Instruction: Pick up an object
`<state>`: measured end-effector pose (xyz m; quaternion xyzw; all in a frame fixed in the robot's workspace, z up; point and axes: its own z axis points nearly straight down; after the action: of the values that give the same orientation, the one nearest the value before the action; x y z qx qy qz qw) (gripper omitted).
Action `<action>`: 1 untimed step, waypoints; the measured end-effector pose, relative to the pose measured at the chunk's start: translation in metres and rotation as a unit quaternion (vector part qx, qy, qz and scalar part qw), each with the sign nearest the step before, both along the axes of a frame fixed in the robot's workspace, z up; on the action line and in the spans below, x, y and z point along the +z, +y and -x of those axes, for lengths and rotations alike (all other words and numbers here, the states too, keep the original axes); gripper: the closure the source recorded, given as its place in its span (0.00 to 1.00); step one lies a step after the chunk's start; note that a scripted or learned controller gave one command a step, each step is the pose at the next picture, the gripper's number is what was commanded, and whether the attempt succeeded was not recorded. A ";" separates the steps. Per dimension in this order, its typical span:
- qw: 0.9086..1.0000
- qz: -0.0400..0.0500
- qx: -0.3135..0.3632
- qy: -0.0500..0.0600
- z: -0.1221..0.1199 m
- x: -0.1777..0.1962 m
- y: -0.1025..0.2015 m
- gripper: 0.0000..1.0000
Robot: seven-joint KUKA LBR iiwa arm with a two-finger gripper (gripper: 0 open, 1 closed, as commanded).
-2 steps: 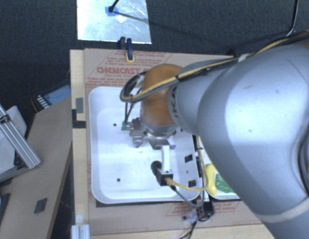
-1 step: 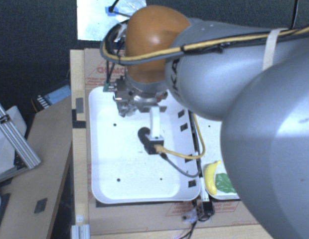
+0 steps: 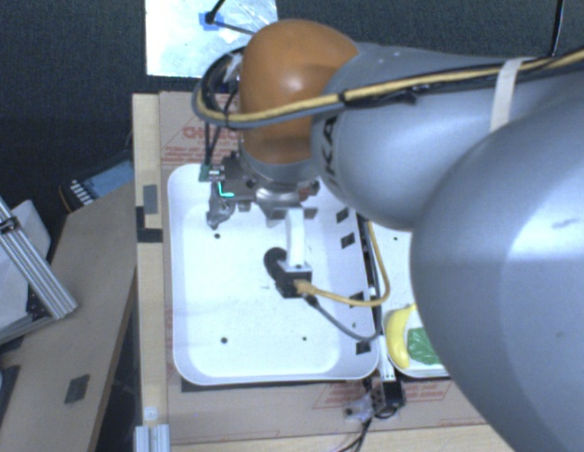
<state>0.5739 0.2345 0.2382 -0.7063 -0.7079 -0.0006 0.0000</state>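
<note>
overhead, the grey arm (image 3: 480, 158) reaches in from the right and covers much of the right bin (image 3: 396, 262). its orange band (image 3: 287, 73) sits above the far edge of the left bin (image 3: 235, 347). below the band, the end effector (image 3: 219, 213) hangs over the far left part of the left bin, close to its white floor; whether it is open or closed i cannot tell. the task's things lie well apart from it, in the near corner of the right bin. a curved yellow object (image 3: 397, 337) lies just beside the wall between the two bins, and a green object (image 3: 422, 347) touches it on the right (both partly hidden under the arm). the left bin's floor shows a few small dark specks. both bins rest on a tan worktop (image 3: 149, 299).
</note>
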 end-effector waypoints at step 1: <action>1.000 0.002 -0.001 0.003 0.003 -0.159 -0.001 0.00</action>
<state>0.5713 0.2334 0.0790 -0.7067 -0.7075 0.0031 0.0012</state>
